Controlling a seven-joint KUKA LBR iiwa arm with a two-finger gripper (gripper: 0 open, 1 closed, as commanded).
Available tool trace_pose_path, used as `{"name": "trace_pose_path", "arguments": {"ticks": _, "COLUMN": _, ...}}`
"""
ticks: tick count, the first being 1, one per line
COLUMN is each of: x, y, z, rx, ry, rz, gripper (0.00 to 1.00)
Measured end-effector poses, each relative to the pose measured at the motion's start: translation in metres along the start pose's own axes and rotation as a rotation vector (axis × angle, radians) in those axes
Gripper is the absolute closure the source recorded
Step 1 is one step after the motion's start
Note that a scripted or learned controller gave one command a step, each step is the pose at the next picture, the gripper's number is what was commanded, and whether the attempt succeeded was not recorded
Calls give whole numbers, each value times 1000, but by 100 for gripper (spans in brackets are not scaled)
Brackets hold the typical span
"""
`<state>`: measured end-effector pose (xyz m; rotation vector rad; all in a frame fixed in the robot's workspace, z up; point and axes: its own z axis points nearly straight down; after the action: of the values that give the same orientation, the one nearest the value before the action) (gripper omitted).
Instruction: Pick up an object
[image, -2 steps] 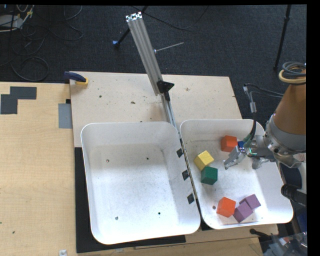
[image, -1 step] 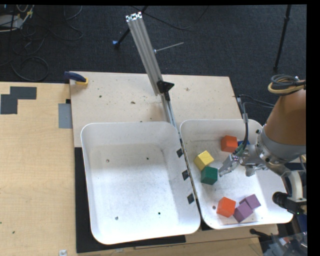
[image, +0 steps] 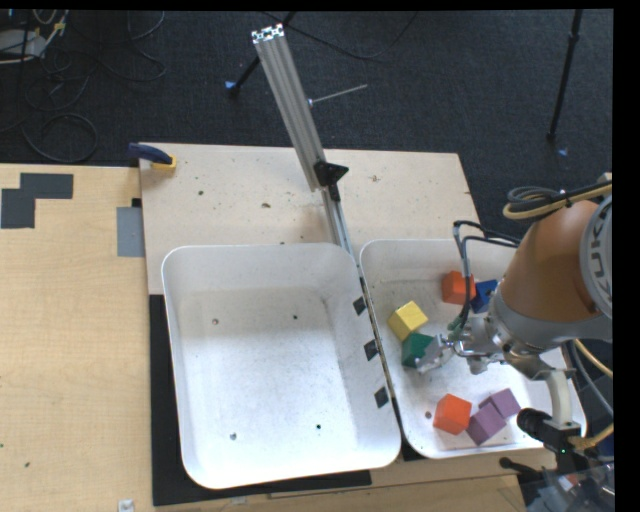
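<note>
The green block (image: 416, 348) lay in the right bin (image: 385, 262), near its left wall, just below and to the right of the yellow block (image: 408, 318), which sat close beside it. From my screen it looked to be resting on the bin floor, not lifted. The gripper (image: 437, 357) was down at the green block's right side, its metal tip touching or almost touching the block's lower right edge. I could not tell whether the gripper was released or clenched, and I could not see the block held in it, so I would not count a grasp as made.

By my reading the pick was at the reaching or closing stage: the arm (image: 555, 270) had the tool at the object's level, but the lifting was all left to do, and the grasp itself was unconfirmed.

Further out in the same bin, an orange block (image: 458, 288) sat against a blue block (image: 486, 291) toward the far side, partly behind the arm. Nearer the front rim another orange block (image: 452, 413) lay just beside a purple block (image: 493, 416). All four were well apart from the tool. The left bin (image: 260, 262) lay alongside.
</note>
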<state>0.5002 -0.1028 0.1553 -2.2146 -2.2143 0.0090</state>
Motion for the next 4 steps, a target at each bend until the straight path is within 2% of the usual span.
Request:
{"name": "trace_pose_path", "arguments": {"ticks": 1, "x": -5, "y": 6, "z": 49, "rx": -2, "ry": -1, "rz": 1, "gripper": 0}}
{"name": "trace_pose_path", "arguments": {"ticks": 2, "x": -7, "y": 6, "z": 37, "rx": -5, "ry": -1, "rz": 11, "gripper": 100}}
{"name": "trace_pose_path", "arguments": {"ticks": 3, "x": -11, "y": 7, "z": -5, "rx": -12, "ry": -3, "rz": 6, "gripper": 100}}
{"name": "trace_pose_path", "arguments": {"ticks": 4, "x": -13, "y": 8, "z": -68, "rx": -15, "ry": -4, "rz": 0, "gripper": 100}}
